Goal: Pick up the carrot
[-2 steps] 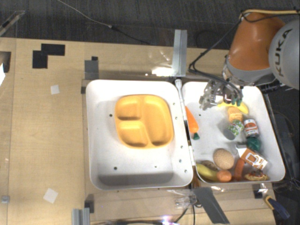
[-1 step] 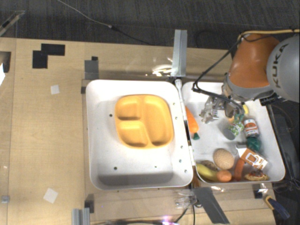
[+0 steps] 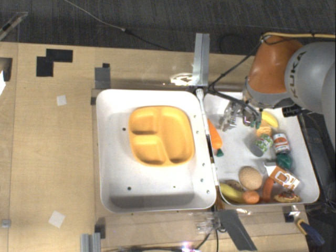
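From my remote station I see the table [image 3: 47, 156] carrying two shallow white bins side by side. The left bin [image 3: 113, 193] occupies the centre of the frame and contains a yellow divided tray [image 3: 159, 135], which lies flat in the bin's upper half. The right bin [image 3: 310, 185] sits at the centre right of the frame and contains the loose items.

The carrot [image 3: 214, 135] lies in the right bin, against its left wall, just beside the divider between the two bins. Its orange body runs from upper left to lower right, and its green end points toward the bottom of the frame. Nothing rests on it.

The arm [image 3: 294, 70] enters from the upper right of the frame. The tool [image 3: 239, 117] hangs over the upper part of the right bin, to the right of the carrot and slightly above it in the frame, apart from it. I read two metal fingers [image 3: 227, 119] with a moderate gap between them, and I see nothing held in that gap.

Other items in the right bin: a yellow banana-like piece [image 3: 269, 119] just right of the tool, a small can [image 3: 262, 143], a red-labelled bottle [image 3: 281, 143], a round tan item [image 3: 251, 177], a second banana [image 3: 231, 192] along the lower edge, a small orange ball [image 3: 252, 197], and a white and orange carton [image 3: 286, 179] at the lower right.
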You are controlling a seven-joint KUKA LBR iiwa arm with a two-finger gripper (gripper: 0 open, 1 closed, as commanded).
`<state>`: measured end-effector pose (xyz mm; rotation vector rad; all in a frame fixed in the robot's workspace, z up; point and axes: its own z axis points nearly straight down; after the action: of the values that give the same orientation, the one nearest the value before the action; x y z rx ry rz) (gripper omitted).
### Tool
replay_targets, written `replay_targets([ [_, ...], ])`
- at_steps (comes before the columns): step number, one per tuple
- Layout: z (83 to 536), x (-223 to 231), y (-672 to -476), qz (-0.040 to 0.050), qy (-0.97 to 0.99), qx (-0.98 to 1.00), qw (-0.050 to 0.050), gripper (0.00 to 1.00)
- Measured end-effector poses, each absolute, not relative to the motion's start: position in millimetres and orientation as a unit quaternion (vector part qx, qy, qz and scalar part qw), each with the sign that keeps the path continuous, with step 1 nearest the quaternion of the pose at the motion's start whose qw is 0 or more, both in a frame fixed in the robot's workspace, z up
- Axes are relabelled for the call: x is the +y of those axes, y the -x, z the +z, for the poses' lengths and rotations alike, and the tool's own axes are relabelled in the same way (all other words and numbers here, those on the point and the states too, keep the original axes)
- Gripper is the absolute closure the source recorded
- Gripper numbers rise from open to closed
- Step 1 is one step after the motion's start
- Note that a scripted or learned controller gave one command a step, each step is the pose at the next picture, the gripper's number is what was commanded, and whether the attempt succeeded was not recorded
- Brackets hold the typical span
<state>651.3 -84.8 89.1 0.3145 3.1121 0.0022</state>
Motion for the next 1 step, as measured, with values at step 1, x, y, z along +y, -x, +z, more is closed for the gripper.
replay_targets([
  [1,191.5,-46.1,-595.4,0.0008,-0.068,0.998,0.01,1.0],
])
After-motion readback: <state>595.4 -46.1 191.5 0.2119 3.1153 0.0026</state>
